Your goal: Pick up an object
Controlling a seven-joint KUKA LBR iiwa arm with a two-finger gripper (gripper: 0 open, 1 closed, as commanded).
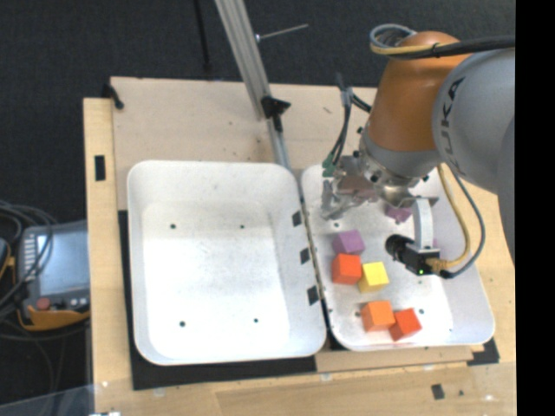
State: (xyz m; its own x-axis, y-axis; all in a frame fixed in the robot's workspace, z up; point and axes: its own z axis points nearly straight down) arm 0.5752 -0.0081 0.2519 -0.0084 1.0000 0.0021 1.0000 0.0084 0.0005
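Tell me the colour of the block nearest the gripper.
Purple block, just below the gripper, clearest in the camera view.

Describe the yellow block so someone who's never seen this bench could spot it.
Look at the right-hand white bin, the one under the arm. A loose cluster of small blocks sits in its middle, and the yellow block is at the cluster's right side, touching the orange-red block on its left and just below the purple block. It is the only yellow one.

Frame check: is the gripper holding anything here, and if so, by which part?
It cannot be told. The gripper hangs over the right bin, above the purple block, and nothing shows between its tips. The blocks lie in the bin.
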